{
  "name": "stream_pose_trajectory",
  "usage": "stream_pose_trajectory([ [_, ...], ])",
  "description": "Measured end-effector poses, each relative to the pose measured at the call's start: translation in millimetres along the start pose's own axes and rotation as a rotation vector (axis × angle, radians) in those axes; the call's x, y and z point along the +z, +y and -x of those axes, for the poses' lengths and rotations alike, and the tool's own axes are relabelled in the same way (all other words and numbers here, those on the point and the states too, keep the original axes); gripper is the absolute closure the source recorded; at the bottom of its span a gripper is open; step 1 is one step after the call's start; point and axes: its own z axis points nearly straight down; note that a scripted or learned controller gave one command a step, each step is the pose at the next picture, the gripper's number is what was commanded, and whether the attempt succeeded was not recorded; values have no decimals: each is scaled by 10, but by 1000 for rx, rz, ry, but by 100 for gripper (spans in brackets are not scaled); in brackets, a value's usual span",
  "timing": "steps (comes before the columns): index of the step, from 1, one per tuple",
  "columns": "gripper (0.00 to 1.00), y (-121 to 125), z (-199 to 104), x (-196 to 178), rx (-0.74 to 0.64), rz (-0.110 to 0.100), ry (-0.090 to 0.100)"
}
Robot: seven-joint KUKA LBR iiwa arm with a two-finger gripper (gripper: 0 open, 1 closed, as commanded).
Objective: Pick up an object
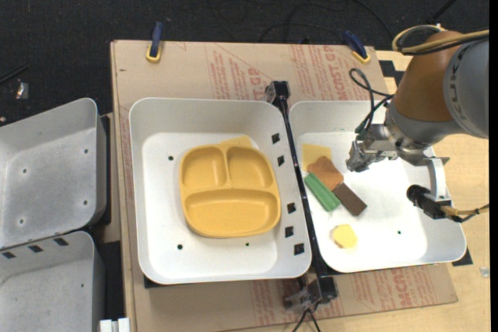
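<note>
Objects for picking, lying in the right white bin (436, 245): a green flat bar (320, 191), a brown block (339, 184) touching it and partly overlapping a pale yellow flat square (313, 152), and a small yellow round piece (344, 236) apart nearer the front. Gripper (362, 155) hovering just right of the brown block; its grip state cannot be told. Yellow divided plastic tray (230, 191) sitting in the left white bin (148, 167).
</note>
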Motion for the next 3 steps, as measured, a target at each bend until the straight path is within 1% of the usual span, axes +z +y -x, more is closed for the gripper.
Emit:
stream_pose_trajectory([
  [1,100,94,-24,-470,-4,4,-1],
  [2,100,96,37,-917,-3,5,-1],
  [3,100,112,40,-1452,-4,6,-2],
])
